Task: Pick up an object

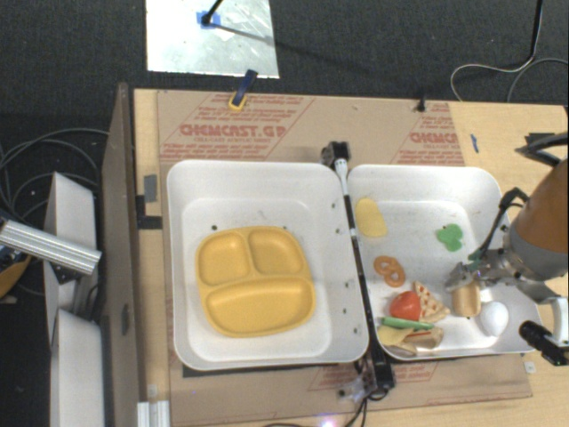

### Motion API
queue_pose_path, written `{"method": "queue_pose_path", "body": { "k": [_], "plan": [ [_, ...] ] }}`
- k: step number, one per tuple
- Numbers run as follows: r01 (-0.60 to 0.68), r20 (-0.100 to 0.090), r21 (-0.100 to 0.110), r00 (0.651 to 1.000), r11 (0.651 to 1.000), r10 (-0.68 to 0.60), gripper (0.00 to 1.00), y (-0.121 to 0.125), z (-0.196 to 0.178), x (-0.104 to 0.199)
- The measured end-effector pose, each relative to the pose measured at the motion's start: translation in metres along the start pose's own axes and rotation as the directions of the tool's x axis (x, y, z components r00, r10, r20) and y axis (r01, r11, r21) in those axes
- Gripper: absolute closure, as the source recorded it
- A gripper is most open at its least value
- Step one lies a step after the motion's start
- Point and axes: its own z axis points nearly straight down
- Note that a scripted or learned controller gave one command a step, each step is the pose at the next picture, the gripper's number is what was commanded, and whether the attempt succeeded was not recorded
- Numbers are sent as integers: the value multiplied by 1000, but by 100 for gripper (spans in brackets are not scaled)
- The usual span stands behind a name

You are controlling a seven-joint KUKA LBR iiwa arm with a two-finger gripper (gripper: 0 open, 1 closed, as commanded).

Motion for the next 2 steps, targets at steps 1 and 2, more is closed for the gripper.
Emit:
{"method": "queue_pose_path", "body": {
  "k": [1, 2],
  "plan": [
    [9, 1, -1, 1000, 1000, -9, 100, 68, 12, 35],
    [12, 1, -14, 1000, 1000, -11, 100, 117, -117, 93]
  ]
}}
